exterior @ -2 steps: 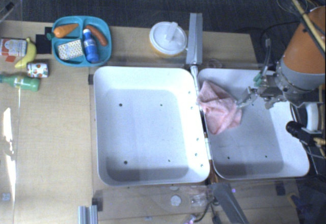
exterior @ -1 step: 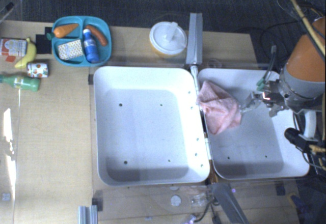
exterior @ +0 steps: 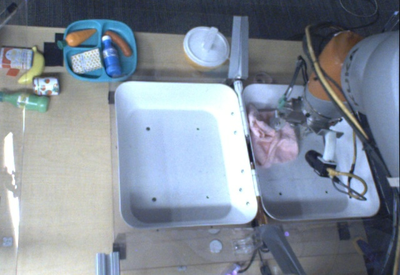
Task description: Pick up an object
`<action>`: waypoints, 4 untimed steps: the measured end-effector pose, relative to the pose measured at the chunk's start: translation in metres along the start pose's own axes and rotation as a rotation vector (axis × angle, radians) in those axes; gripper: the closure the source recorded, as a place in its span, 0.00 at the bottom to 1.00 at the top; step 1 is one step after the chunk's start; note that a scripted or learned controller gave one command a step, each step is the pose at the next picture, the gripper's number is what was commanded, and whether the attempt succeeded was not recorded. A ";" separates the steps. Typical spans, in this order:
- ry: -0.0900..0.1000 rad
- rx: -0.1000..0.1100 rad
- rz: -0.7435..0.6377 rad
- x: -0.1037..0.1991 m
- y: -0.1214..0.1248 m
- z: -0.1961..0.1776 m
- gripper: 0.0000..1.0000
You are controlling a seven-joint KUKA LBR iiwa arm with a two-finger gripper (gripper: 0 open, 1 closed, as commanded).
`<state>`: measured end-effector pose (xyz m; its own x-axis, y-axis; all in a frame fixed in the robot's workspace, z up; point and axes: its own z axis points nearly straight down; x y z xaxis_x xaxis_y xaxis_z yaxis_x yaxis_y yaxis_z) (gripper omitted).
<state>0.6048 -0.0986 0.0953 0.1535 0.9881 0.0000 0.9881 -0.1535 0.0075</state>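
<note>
Where the soft, crumpled pink cloth lies, the jaws hover — their state I cannot tell.

The wooden bench bears two shallow white bins side by side, the left bin and the right bin. Behind them stand a blue divided tray of toy food and a lidded cup. At far left lie a banana, a small can and a green bottle.
</note>
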 end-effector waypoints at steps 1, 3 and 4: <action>0.000 -0.004 -0.379 -0.008 0.035 0.007 0.00; 0.000 0.003 -0.289 -0.029 -0.002 -0.144 1.00; 0.000 0.004 -0.371 0.002 0.038 -0.116 1.00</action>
<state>0.6413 -0.1027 0.2118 -0.2147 0.9767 -0.0015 0.9767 0.2147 0.0028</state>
